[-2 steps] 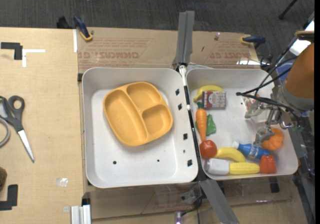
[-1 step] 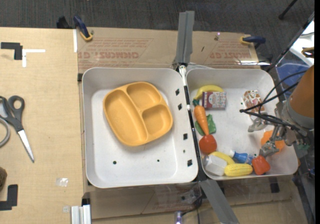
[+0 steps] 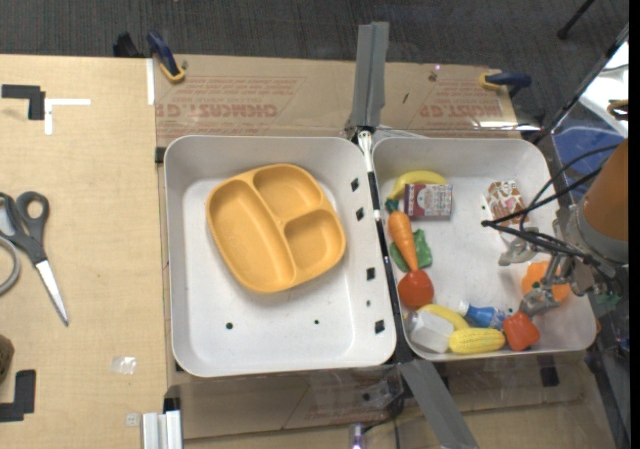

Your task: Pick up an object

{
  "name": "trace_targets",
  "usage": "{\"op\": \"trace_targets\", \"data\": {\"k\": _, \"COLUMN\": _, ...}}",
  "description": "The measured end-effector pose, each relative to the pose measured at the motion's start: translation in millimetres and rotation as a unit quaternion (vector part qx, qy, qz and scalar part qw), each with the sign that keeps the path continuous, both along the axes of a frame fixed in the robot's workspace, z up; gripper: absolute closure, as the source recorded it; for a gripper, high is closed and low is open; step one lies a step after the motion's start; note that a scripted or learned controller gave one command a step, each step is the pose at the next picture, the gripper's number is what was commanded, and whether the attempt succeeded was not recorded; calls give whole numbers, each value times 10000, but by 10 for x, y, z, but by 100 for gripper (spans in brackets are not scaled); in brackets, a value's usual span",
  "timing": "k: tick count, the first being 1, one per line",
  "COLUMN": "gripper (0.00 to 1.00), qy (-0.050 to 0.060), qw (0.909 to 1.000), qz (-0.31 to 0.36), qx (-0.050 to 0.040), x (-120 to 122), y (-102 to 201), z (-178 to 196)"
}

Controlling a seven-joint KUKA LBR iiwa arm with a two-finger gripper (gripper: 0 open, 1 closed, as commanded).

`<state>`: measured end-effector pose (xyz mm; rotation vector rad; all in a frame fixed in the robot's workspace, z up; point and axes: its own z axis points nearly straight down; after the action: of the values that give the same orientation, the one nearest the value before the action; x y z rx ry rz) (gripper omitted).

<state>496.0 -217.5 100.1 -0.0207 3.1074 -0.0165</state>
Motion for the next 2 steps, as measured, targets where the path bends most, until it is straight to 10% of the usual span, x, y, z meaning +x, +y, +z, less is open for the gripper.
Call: {"op": "trace_targets", "data": {"k": 2, "gripper": 0, "qy": 141, "qw": 9994, "qz": 308, "qx": 36, "x": 150, "y": -42, "z": -70}}
